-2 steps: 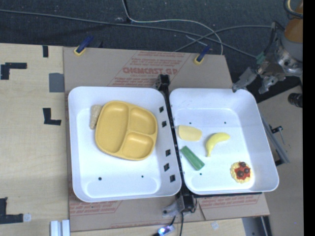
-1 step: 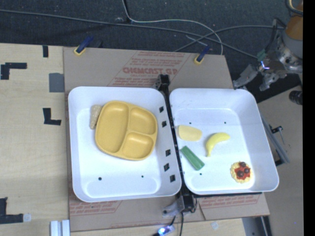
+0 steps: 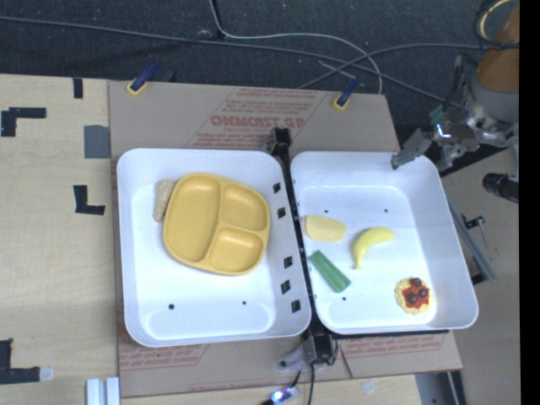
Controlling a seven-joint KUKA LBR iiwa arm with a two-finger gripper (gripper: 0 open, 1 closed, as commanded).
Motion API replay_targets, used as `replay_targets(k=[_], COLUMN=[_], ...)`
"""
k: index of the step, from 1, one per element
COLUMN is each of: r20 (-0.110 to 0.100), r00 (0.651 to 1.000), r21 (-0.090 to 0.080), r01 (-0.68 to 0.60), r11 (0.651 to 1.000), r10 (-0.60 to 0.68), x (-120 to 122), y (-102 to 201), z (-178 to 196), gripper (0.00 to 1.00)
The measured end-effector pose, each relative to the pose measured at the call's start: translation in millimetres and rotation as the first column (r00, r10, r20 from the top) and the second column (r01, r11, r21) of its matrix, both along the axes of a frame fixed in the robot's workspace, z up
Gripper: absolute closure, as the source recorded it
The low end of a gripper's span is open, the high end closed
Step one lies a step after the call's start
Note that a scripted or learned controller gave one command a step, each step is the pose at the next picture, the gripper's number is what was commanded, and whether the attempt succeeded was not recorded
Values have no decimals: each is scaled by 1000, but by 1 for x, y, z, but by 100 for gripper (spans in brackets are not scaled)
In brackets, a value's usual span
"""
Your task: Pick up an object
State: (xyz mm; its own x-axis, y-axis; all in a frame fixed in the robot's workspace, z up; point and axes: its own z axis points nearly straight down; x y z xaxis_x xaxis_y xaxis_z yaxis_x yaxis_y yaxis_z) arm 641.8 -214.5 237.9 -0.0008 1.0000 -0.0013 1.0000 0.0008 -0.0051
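Closest to camera: the right bin (image 3: 384, 321) has a little round tart (image 3: 413, 294) with red and dark berries sitting by its front right corner, loose and well apart from the rest, so probably the easiest grab.

Green stick (image 3: 329, 271): looks like a toy cucumber or bean, lying at a slant near the divider between the bins. It's tucked pretty near that inner wall, so I'd guess fingers have less room on that side.

Banana (image 3: 369, 242): mid bin, curved, lying flat, near the stick but not touching it.

Pale yellow lump (image 3: 325, 229): just beside the banana toward the left, some soft oval thing, honestly can't tell what food it's meant to be.

Left bin (image 3: 202, 323): holds a yellow divided plate (image 3: 216, 224), three compartments, nothing in them. A tan slice (image 3: 162, 199) pokes out from under its left edge, so the plate pins it down.

Gripper (image 3: 409, 152): hangs at the far right corner of the right bin, above the rim, nothing between its fingers. Whether they're spread or closed I can't tell, too small and dark from here.

Arm (image 3: 494, 74): grey with the orange band, leaning in from the right, well away from all the toys.

Task status: nothing picked yet, I'd say it's at the start of a reach.
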Motion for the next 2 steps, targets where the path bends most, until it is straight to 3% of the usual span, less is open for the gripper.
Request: replay_targets(k=[2], r20=[0], r00=[1000], r21=[0], r01=[-2], r11=[1000], r10=[2], x=[1], y=[6], z=[-89], gripper=[0])
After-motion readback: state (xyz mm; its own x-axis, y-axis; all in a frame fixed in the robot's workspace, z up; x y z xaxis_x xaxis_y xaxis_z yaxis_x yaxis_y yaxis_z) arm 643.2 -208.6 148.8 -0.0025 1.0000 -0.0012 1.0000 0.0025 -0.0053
